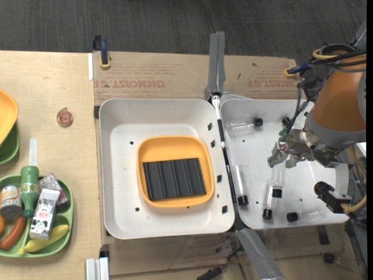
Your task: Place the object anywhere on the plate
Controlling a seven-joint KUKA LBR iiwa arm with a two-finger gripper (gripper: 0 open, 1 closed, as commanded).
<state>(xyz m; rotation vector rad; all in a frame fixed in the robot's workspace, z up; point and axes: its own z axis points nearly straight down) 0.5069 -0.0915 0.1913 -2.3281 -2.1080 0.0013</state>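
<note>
Hovering mid right bin [250, 214], jaws [284, 159] pinching a tube [275, 178], well clear of the plate [175, 171].

On the wooden bench [52, 86] left of the two white bins [116, 214], we saw a green tray [61, 232] holding a green bottle [28, 190], a small carton [42, 214], a can [10, 196] and toy food including a banana [44, 241]. Above it, at the edge of view, sat a yellow bowl [6, 115] nested in a green one, and a small pink round piece [64, 118] lay alone on the wood. Behind the bins we noted a cardboard sheet [157, 77] printed in red, clipped at its left corner by a blue-and-yellow clamp [102, 54].
</note>
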